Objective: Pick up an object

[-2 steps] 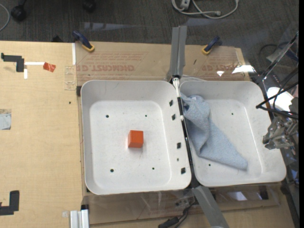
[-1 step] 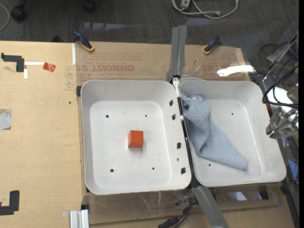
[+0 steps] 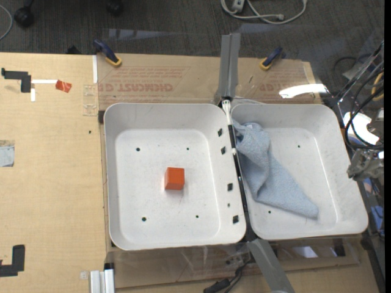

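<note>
Gripper at right bin outer rim; finger state cannot be told. Blue cloth against that bin's inner wall; orange cube beyond it.

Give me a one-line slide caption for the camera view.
Overhead view of two white bins: an orange cube in the left bin, a crumpled blue cloth in the right bin.

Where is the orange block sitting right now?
In the camera view, the orange block sits alone near the middle of the left bin, slightly below centre. The blue cloth lies in the right bin, across the divider.
</note>
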Robot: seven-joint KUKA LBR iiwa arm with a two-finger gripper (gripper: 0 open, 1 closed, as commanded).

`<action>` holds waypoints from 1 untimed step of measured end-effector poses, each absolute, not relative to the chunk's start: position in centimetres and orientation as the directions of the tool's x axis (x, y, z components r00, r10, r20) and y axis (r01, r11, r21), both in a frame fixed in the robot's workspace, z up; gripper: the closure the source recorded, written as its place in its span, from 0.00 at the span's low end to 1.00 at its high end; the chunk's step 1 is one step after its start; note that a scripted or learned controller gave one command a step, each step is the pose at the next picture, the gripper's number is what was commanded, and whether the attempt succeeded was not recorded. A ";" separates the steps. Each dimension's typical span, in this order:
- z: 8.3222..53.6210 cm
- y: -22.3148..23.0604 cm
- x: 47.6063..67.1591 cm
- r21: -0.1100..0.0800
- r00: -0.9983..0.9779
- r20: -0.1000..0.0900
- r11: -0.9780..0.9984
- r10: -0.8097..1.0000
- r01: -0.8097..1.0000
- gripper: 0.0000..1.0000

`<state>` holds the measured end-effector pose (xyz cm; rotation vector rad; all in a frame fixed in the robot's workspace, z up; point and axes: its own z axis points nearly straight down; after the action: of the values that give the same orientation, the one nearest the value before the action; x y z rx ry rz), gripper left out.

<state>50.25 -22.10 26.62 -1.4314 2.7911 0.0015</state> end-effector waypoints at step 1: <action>20.5 -17.9 52.5 0.001 -0.577 -0.004 0.577 -0.817 -0.817 1.00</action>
<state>52.49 -17.90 20.49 -1.4442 2.7864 0.0040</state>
